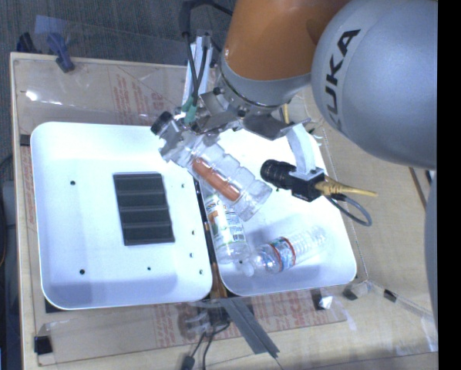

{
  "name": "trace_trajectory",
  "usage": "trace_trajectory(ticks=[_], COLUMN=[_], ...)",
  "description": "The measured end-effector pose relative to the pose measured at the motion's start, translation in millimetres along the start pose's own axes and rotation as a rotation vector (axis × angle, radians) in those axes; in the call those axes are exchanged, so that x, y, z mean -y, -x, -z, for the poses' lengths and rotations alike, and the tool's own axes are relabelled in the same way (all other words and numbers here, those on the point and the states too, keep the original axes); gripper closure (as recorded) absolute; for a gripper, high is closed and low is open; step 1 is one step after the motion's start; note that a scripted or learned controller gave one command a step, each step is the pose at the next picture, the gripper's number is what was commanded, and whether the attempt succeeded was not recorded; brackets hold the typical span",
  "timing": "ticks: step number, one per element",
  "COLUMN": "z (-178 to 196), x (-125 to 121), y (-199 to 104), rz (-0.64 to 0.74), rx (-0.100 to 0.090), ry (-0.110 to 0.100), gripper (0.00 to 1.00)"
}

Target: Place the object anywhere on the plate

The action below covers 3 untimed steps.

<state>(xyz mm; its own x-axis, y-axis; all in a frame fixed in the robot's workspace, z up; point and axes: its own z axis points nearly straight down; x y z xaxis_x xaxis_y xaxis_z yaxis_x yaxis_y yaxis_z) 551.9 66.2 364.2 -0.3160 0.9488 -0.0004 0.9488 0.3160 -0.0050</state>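
The end effector point(186, 133) hung over the inner edge of the right-hand shallow white bin point(340, 264), where it meets the left-hand shallow white bin point(61, 206); whether it was open or closed could not be told, since the grey arm with its orange band point(280, 21) covered much of it. Just below and to the right of it lay a clear plastic bottle with an orange-red label point(224, 177), its long axis running diagonally, one end up against the end effector and the other pointing down-right. Three clear plastic bottles could be counted: this one, a second with a white printed label point(224, 230) lying lengthwise further below, and a third with a red-and-blue label point(292, 251) well below and to the right. A flat black ribbed rectangular plate point(143, 208) lay below and left of the end effector, in the left bin. Both bins sat on the pale wooden worktop point(392, 284).
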Motion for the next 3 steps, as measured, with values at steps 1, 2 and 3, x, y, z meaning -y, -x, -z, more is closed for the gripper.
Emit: trace_trajectory(ticks=[1, 2, 3], z=[10, 19, 29], x=[-1, -3, -4], y=[-2, 34, 33], rz=[0.01, 0.192, 0.2], rx=[0.0, 0.001, 0.001], ry=[-0.002, 0.005, 0.003], gripper=[1.0, 1.0, 1.0])
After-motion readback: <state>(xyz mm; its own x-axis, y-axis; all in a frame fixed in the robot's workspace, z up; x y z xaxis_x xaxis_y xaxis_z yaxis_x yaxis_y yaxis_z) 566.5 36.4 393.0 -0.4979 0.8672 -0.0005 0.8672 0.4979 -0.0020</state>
